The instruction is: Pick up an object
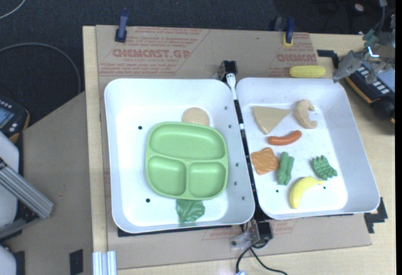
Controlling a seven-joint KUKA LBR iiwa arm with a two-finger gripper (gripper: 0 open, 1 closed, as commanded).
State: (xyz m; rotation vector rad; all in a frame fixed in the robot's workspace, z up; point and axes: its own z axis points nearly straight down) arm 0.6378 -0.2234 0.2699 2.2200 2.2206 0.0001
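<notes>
Objects for picking: toy foods lie loose on the floor of the right bin (pixel 352 142), well apart from the gripper (pixel 367 57), which sits beyond that bin's far right corner.
Gripper state: cannot tell; no object is seen in it.
Far half of right bin: tan wedge (pixel 270 118), pale doughnut piece (pixel 306 113), red sausage (pixel 284 138) just nearer.
Near half of right bin: orange slab (pixel 264 161) touching a green pod (pixel 285 167); leafy green piece (pixel 324 167); yellow banana (pixel 303 191) by the near edge.
Left bin (pixel 122 142): green divided plate (pixel 186 159) at centre; beige disc (pixel 195 117) at its far rim; green leaf (pixel 190 210) at its near rim.
Outside bins: yellow corn (pixel 307 71) on the board beyond the right bin's far edge.
</notes>
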